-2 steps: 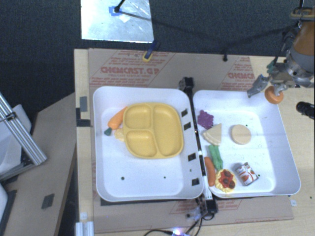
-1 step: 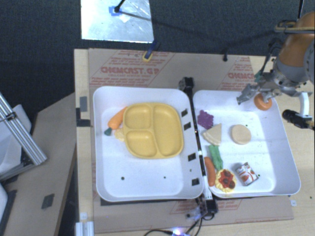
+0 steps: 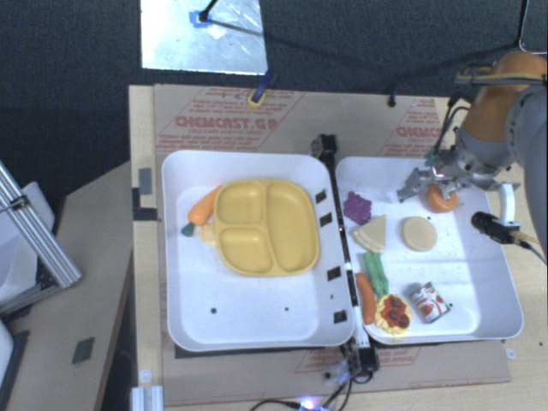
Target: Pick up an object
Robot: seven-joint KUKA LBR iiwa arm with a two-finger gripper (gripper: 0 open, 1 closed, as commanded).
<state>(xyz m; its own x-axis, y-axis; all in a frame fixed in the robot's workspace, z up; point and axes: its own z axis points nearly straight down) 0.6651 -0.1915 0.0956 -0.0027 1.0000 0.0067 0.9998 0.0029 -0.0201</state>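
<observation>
The gripper hovered over an orange toy at the right bin's far side. Whether it pinched anything, I could not tell. Next likely came closing and lifting.

orange round obj, right bin far side, just below gripper

The bench carries a cardboard sheet at its centre. On the sheet sit two white bins side by side: left bin at 9 o'clock, right bin at 3 o'clock.
</observation>
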